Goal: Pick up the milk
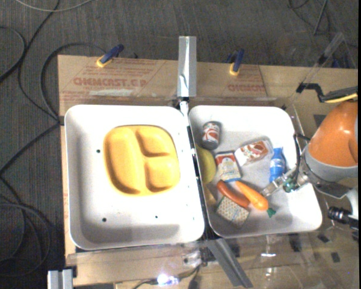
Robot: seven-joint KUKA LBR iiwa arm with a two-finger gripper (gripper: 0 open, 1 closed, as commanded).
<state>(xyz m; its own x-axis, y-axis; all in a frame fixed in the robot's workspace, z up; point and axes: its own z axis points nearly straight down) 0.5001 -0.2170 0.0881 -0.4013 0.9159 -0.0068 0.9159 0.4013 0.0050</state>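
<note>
Milk (228,167), probably the small carton in the right bin (301,218): light, thin-walled, crushable, wedged among clutter. Grip its flat sides gently. My tool (282,184) sits beside it; can't tell its opening

A yellow tray (143,159) lies in the left bin (78,221). In the right bin (301,218): a can (210,133) far left, a blue bottle (277,164) right, a carrot (253,195) near, a banana (206,164) by the left wall. Two clamps (109,55) (235,61) grip the desk's (78,83) far edge.
</note>
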